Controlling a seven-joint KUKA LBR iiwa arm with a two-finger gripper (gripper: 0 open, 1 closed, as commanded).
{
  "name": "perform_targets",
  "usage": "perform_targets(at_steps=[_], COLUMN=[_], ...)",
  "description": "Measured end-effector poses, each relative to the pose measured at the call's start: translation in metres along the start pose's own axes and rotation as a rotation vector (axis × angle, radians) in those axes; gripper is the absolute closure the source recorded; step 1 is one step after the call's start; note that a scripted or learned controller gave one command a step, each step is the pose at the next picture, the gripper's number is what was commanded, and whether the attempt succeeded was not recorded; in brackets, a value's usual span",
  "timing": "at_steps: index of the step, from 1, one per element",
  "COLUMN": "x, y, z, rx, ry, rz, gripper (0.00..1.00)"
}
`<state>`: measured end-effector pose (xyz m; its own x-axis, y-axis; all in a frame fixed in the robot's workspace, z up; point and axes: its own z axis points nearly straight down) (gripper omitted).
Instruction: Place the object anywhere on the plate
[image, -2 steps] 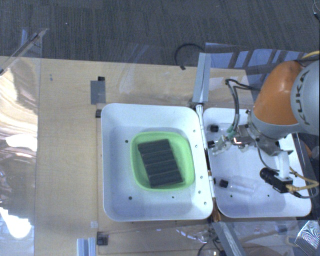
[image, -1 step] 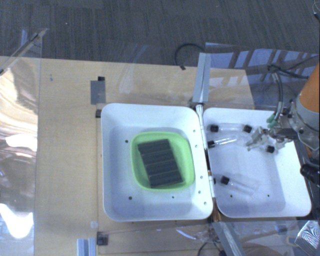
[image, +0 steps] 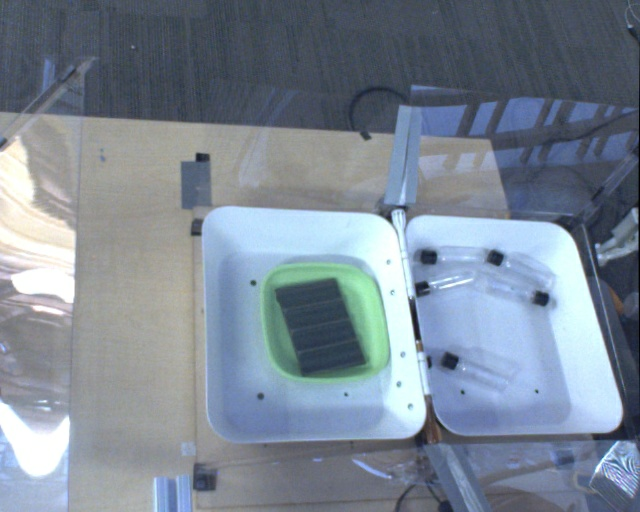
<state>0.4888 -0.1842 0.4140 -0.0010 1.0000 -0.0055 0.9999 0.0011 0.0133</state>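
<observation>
A green square plate (image: 372, 310) sits in the left white bin (image: 230, 330). On the plate lies a dark grey ribbed rectangular object (image: 319, 326), tilted a little and well inside the rim. In the right white bin (image: 580, 390) lie several clear tubes with black caps: one near the top left (image: 450, 256), one at the top right (image: 520, 266), one in the middle (image: 452, 284) and one low down (image: 478, 369).
The bins stand side by side on a wooden bench (image: 120, 300). A grey metal post (image: 403, 158) rises behind the seam between them. Clear panels (image: 40, 330) stand along the bench's left side. A small dark bracket (image: 198, 182) sits behind the left bin.
</observation>
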Motion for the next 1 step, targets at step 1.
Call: perform_targets(at_steps=[1], x=[-0.0214], y=[0.0006], z=[-0.0218], rx=[0.003], ry=[-0.001], rz=[0.142], gripper=[0.00])
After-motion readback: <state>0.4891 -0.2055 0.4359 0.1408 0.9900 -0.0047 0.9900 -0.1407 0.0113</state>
